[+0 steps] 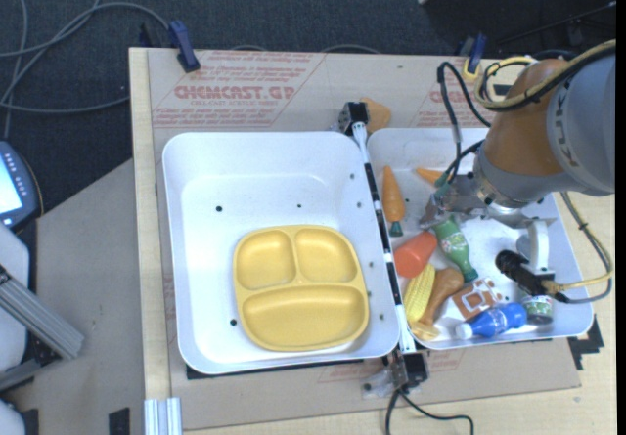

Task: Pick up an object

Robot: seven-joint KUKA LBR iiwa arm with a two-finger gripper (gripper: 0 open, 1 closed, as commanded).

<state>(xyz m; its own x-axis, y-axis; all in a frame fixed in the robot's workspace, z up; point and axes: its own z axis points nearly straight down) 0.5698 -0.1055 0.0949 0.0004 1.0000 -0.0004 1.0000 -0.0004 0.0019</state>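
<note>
Near edge of the right bin [577, 326]: blue bottle [494, 322], corn cob [421, 292] and chicken leg [448, 286] packed touching — a descent here risks pinching two items or a slip. Further in, at the bin's 10 o'clock, the jaws [445, 200] sit above a green bottle [454, 242]; wrist bulk hides them, so their opening cannot be told. The carrot [391, 194] lies against the dividing wall.

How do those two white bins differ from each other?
The left bin carries one yellow divided plate; the right bin is crowded with small toys, such as a carrot and a corn cob. The arm reaches over the right bin, not the left. Both are shallow and white.
</note>
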